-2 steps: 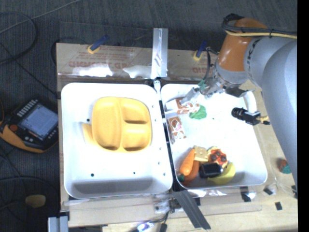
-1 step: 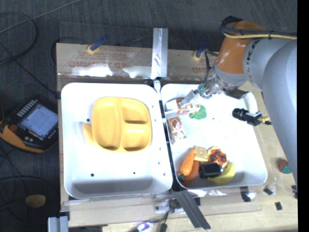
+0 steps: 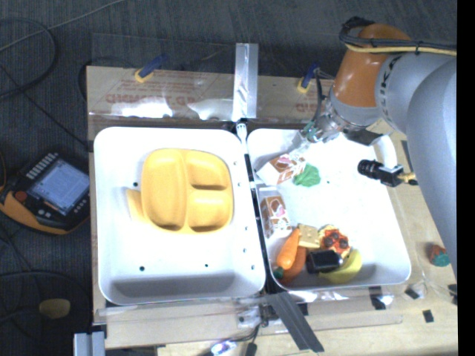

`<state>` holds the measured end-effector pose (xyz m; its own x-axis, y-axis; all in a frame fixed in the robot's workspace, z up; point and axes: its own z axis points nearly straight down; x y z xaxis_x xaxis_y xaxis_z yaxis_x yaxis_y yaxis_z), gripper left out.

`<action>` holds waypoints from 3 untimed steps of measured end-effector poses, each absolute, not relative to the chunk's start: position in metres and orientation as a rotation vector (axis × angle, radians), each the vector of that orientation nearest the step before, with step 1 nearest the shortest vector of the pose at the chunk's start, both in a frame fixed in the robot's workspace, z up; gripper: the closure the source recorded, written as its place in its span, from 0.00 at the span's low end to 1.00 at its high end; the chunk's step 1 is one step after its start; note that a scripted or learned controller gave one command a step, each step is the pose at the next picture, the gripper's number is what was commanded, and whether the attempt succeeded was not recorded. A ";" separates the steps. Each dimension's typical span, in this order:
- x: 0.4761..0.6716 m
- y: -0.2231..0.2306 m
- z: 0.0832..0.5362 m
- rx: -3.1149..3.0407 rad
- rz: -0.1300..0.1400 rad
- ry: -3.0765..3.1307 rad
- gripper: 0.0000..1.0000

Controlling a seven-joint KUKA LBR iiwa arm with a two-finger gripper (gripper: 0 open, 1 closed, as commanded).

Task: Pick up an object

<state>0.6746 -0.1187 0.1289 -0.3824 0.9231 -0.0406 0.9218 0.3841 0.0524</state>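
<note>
My gripper [image 3: 319, 132] is low over the far edge of the right bin [image 3: 386, 221], under the orange wrist band. A white snack packet with red print [image 3: 282, 166] lies just left of it, its upper corner reaching toward the gripper; I cannot tell whether they touch. A small green toy [image 3: 306, 175] sits beside the packet. A second printed packet [image 3: 273, 213] lies against the bin's left wall. In the near corner are an orange carrot [image 3: 289, 251], a black block [image 3: 323, 260], a yellow banana [image 3: 347, 268] and a red-topped toy [image 3: 333, 237].
The left bin [image 3: 119, 265] holds a yellow divided tray [image 3: 185, 189]. A black fitting [image 3: 377, 169] on the arm juts over the right bin. A control pendant [image 3: 48, 193] lies on the floor at the left. Blue clamps [image 3: 151, 67] grip the far board.
</note>
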 end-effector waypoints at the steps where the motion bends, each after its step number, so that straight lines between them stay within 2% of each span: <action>1: 0.667 -0.159 0.239 1.508 -0.006 2.755 1.00; 2: 0.669 -0.089 0.201 1.685 -0.002 2.656 1.00; 3: 0.669 -0.126 0.248 1.255 -0.004 2.880 1.00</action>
<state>0.6693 -0.1256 0.2485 -0.6806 0.7327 -0.0014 0.7327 0.6806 -0.0024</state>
